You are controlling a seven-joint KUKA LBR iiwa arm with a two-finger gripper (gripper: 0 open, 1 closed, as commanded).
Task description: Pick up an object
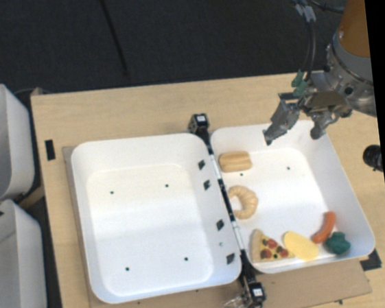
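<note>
Hand [295, 130] spread apart over right bin [332, 168] far edge (holding nothing), bread roll [235, 161] lying crosswise, open floor beside it

Five foods [243, 201] in right bin [299, 179]

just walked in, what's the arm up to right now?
The KUKA arm reaches in from the right, its tool open and hanging over the far edge of the right bin, holding nothing. The toy food all lies in that bin: a bread roll and a croissant near the divider, then a pizza slice, a yellow piece, a sausage and a green piece along the near edge. No grasp yet.
</note>
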